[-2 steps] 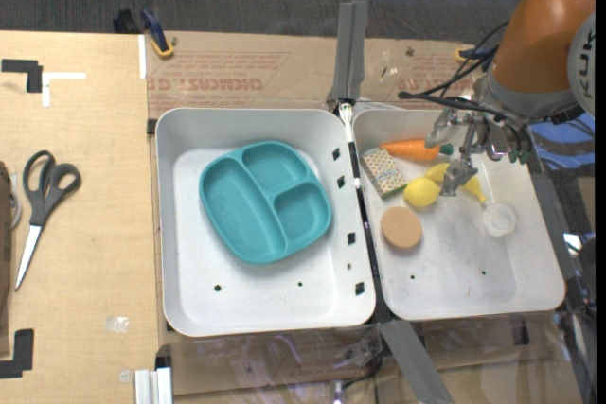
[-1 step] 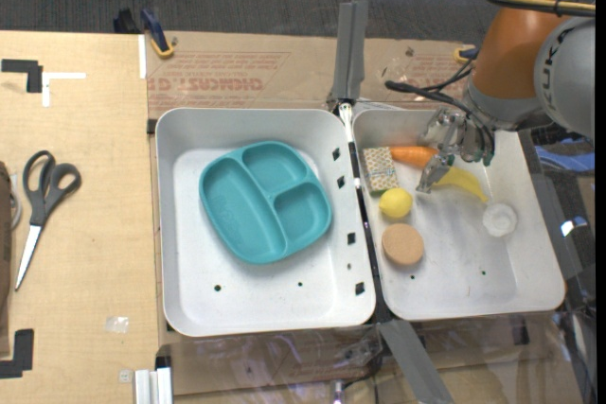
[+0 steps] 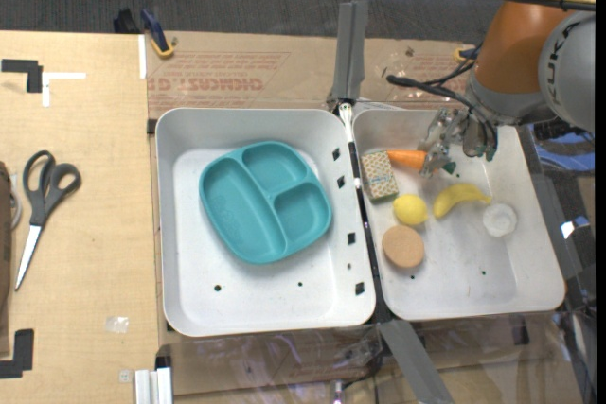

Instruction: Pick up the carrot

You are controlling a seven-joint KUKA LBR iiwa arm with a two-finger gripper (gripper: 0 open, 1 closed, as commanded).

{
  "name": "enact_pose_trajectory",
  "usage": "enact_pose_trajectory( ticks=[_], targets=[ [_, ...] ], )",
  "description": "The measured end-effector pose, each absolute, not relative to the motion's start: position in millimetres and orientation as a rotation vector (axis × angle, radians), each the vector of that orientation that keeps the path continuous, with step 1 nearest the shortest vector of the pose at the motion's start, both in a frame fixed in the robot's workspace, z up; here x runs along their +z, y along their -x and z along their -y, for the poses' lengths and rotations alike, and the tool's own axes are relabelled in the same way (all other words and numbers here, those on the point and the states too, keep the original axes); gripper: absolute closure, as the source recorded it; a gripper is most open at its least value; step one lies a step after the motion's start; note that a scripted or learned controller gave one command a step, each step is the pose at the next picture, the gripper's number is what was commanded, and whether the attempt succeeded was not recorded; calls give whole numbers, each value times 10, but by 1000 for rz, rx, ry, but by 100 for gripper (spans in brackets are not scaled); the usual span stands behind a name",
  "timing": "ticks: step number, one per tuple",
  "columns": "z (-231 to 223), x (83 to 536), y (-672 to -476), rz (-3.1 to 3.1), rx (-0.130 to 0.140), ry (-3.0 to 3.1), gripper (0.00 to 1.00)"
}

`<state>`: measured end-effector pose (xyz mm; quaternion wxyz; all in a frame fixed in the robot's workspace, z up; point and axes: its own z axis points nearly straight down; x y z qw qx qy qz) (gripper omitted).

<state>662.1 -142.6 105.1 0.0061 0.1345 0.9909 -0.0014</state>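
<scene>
The fingers could not be read for spread: the gripper hung low in the right bin, its dark metal tip meeting the right end of the carrot, but whether the carrot sat between the fingers could not be told. The carrot lay on its side near the bin's upper left area, its left end just beside a speckled sponge block. Below it sat a yellow lemon, and below that a round tan disc. A banana lay to the right of the lemon, with a small clear cup near its right end. The grey arm with its orange band reached in from the upper right. In the left bin rested a teal divided plate. A pair of scissors lay on the wooden bench, well apart from both bins.
</scene>
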Motion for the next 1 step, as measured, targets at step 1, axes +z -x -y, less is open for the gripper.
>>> enact_pose_trajectory(
  ticks=[1],
  targets=[
    [569, 1928, -6365, -3068, 0, -655, 100]
  ],
)
